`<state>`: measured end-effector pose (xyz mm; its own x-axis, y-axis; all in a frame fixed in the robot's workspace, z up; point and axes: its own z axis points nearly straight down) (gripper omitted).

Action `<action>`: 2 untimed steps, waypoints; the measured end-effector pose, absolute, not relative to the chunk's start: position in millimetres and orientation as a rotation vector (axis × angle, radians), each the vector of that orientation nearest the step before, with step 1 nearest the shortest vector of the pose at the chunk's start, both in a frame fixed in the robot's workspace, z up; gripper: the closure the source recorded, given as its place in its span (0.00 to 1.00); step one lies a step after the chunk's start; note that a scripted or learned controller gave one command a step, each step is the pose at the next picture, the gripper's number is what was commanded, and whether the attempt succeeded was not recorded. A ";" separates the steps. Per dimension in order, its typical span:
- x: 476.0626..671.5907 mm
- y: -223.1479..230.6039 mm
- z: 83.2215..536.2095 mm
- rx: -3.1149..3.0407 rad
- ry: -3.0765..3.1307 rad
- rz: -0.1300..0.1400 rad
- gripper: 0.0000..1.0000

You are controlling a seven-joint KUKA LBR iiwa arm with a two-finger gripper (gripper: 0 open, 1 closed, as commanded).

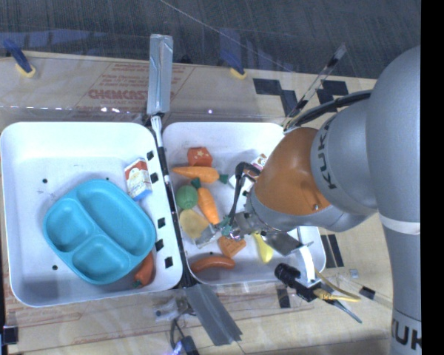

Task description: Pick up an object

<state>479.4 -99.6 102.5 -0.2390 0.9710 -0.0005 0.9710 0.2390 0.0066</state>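
A: Contents of the right bin (207,133)?

B: Toy food, clustered toward its left wall. Near the far edge, a red tomato-like piece (200,156). Just before it, an orange carrot (195,174) lying crosswise, green tip pointing right. Below that, a round green piece (186,197) beside a second, smaller carrot (208,205) lying slantwise. A pale yellow piece (192,221) touches the green one's near side.

A: And toward the near edge?

B: A red-orange sausage-shaped piece (212,262) lying flat along the near wall; an orange wedge (232,246) just above it; a yellow banana-like piece (263,248) to its right, partly hidden under the arm.
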 end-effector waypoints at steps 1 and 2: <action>481.6 -101.8 114.1 1.927 2.465 0.008 1.00; 557.5 -128.7 102.9 2.248 2.173 0.020 1.00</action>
